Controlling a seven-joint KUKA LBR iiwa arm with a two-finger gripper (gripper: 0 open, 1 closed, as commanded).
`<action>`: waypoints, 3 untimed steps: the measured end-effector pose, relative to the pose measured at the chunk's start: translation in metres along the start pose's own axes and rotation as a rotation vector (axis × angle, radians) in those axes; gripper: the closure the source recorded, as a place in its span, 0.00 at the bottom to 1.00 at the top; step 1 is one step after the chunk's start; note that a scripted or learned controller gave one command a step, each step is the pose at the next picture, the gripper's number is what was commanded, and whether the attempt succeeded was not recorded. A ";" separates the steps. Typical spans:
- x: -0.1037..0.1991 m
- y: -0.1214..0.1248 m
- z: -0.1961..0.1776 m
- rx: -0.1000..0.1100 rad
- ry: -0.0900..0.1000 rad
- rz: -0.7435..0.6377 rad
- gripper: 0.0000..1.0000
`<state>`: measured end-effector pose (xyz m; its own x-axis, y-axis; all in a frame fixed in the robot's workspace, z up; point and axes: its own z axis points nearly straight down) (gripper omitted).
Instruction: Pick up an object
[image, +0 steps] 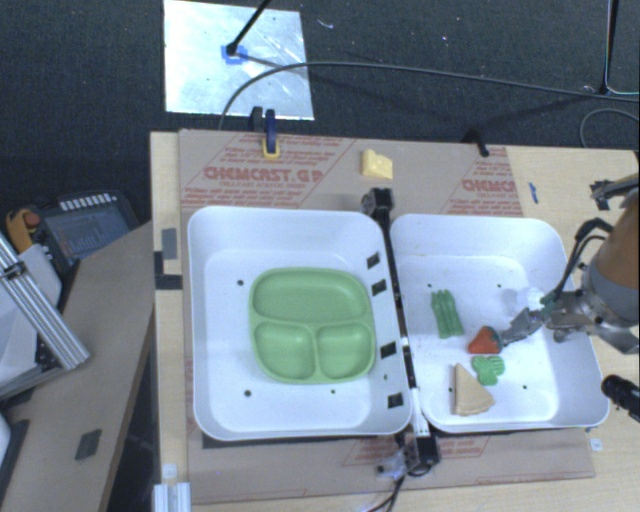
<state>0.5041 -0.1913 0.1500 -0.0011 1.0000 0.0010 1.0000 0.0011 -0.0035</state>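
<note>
The right bin (520, 245) holds several small toy foods. A red piece (484, 341) lies near the middle. Just below it is a small green leafy piece (489, 369), and a tan wedge (470, 392) lies near the front wall. A green bundle of sticks (446, 312) lies further left. My gripper (518, 327) reaches in from the right, low in the bin, with its tip right beside the red piece's upper right side. Whether it touches the piece cannot be told.
The left bin (220, 250) carries a green divided plate (311, 325). A yellow block (377, 163) lies on the cardboard behind the bins. Black clips line the divider (393, 320) between the bins. The arm's body (612, 290) hangs over the right bin's right wall.
</note>
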 end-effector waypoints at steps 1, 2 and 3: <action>0.008 -0.006 0.049 -0.001 0.001 -0.001 0.00; 0.007 -0.005 0.035 -0.006 -0.002 0.000 1.00; 0.006 -0.004 -0.029 -0.012 -0.004 -0.003 1.00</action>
<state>0.5004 -0.1856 0.1789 -0.0043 1.0000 -0.0029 1.0000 0.0044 0.0081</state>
